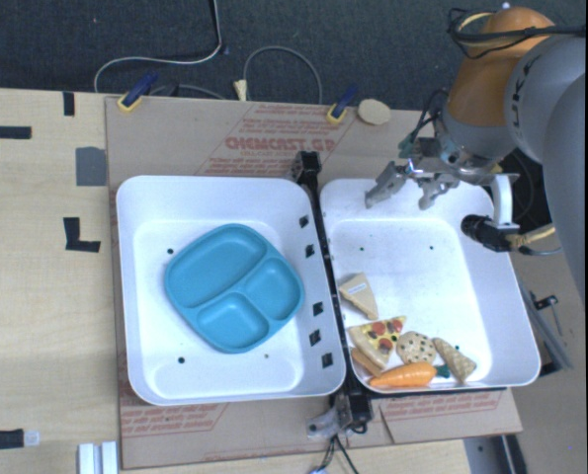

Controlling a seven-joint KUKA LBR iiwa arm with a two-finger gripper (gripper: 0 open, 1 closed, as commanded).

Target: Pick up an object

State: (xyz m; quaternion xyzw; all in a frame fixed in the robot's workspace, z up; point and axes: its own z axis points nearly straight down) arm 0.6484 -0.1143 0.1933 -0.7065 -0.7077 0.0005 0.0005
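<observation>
My gripper [406, 194] hangs over the far edge of the right bin [491, 265], fingers spread apart and nothing between them. Toy food lies piled in that bin's near left corner: a tan wedge [358, 294], a pizza slice [377, 336], a cookie [412, 347], an orange carrot [405, 375] and a brown piece [457, 360]. All of it lies well below the gripper in the view, toward the near side.
A blue divided plate [234, 286] lies in the left bin [135, 265]. A black divider clip strip [313, 255] runs between the bins. A small tan disc [374, 112] rests on the cardboard beyond the right bin. Cables lie at the back.
</observation>
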